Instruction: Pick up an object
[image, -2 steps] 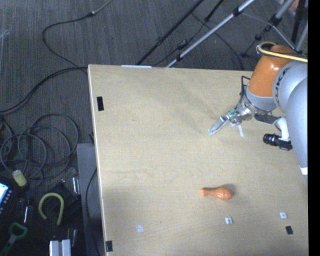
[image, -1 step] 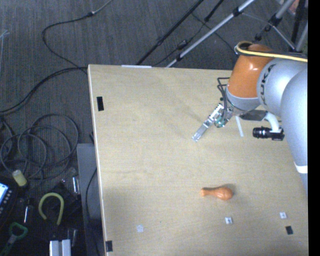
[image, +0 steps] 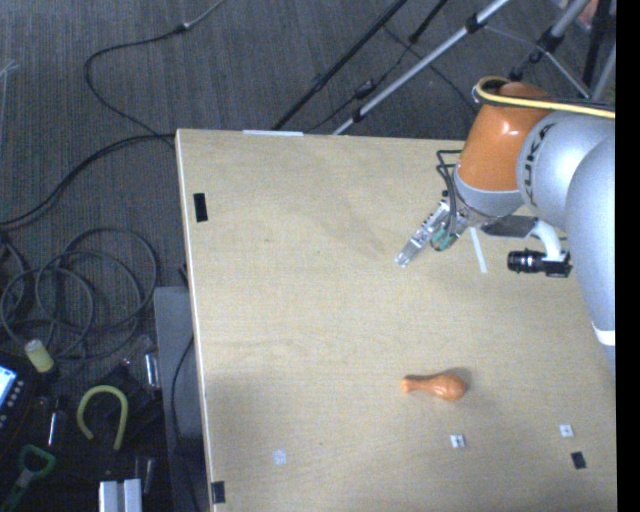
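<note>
Orange pear-shaped object (image: 436, 385) lies apart from claw (image: 408, 256) (grip state indiscernible).

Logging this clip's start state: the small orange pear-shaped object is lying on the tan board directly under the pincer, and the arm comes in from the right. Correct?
Not quite. In the camera view the small orange pear-shaped object lies on the tan board well apart from the pincer, nearer the view's bottom edge, not directly under it. The arm does come in from the right.
</note>
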